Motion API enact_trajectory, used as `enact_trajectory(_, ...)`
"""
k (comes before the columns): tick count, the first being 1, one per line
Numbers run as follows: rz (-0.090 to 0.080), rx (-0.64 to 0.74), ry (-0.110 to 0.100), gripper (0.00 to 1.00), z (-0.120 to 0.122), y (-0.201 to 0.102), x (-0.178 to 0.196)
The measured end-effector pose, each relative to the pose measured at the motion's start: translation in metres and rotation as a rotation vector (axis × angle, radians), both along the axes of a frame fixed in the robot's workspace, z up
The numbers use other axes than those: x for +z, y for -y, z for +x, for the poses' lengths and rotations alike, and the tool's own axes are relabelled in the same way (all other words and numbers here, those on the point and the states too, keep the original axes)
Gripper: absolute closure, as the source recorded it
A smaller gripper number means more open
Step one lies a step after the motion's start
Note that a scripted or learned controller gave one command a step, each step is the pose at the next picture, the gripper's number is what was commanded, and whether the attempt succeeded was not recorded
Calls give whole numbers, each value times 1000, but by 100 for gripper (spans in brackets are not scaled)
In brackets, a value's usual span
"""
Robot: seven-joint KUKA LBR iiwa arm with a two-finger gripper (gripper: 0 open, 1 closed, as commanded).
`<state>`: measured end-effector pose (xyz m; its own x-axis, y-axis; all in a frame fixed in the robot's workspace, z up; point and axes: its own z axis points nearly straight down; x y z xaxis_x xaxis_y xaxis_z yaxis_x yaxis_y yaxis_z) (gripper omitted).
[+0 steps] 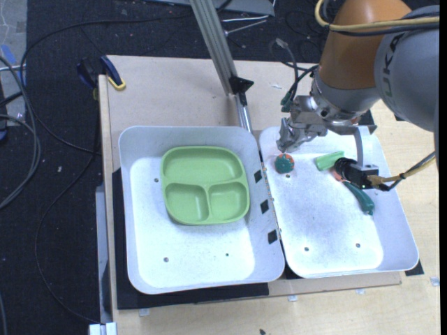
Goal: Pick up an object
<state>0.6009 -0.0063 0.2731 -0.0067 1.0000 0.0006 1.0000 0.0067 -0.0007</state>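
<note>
Item, risk of a missed pick: your gripper [288,144] hangs just above the small green-and-red ball [284,163] near the right bin's [391,250] left wall, finger state impossible to tell, and a round ball may roll away from closing tips.

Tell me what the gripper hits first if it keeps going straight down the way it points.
Most likely the small green and red ball, right below the gripper in the right bin. Depth is unclear, so it could land just beside it.

Tan bench [174,93] on dark floor [49,61], cables [42,128] strewn.
</note>
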Motion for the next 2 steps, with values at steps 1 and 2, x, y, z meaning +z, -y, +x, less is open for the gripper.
enact_trajectory(1,0,-1,-2,100,-15,-45,-24)
enact_trajectory(2,1,1,-3,100,-26,-98,-44)
